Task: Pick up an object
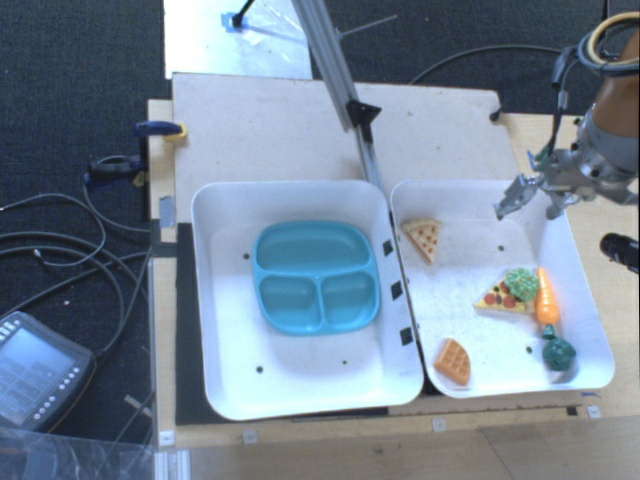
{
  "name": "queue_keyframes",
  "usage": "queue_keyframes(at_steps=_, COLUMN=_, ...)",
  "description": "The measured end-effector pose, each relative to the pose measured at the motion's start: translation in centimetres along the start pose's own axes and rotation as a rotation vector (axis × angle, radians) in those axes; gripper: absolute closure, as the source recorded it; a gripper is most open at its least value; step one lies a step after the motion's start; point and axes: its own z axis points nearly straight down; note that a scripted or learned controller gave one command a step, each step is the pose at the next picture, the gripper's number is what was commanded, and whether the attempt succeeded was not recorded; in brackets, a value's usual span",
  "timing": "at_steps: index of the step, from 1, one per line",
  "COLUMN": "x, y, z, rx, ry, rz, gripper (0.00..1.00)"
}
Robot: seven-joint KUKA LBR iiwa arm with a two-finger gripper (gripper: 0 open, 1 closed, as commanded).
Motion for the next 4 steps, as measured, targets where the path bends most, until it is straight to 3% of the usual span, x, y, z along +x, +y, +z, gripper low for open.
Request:
queue_keyframes(at_steps=1, x=0.0, y=0.0, z=0.0, rx=0.0, ry=0.0, rz=0.0, gripper=0.0)
queue_keyframes(at_steps=4, x=-0.1, y=1.0, z=12.8, rx=0.003, ry=0.0, rz=0.004, gripper=0.0)
